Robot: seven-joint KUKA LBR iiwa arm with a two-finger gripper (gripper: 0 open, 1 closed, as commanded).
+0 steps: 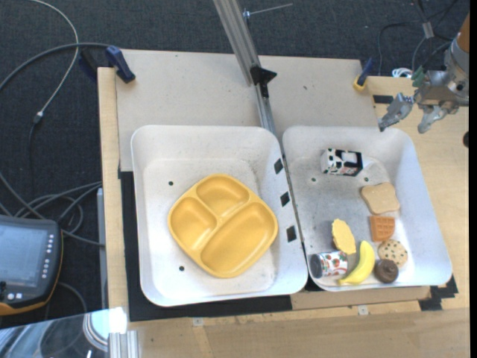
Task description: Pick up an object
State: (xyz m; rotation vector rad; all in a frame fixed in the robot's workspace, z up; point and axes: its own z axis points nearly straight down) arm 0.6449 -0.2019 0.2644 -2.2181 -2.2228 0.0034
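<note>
My gripper (409, 116) hangs open above the far right corner of the right bin (422, 192), with nothing between its fingers. Below it in that bin lie a black-and-white carton (341, 162), a slice of bread (380, 197), an orange cracker (381, 226), a yellow chip-like piece (343, 236), a banana (361, 263), a small can (329, 263), a chocolate-chip cookie (393, 252) and a dark doughnut (385, 271). The carton is the nearest object to the gripper, to its lower left.
The left bin (149, 155) holds a yellow divided plate (223, 224). A slanted metal pole (238, 32) runs down to the seam between the bins. Cables and a tablet (26, 259) lie off the bench at left.
</note>
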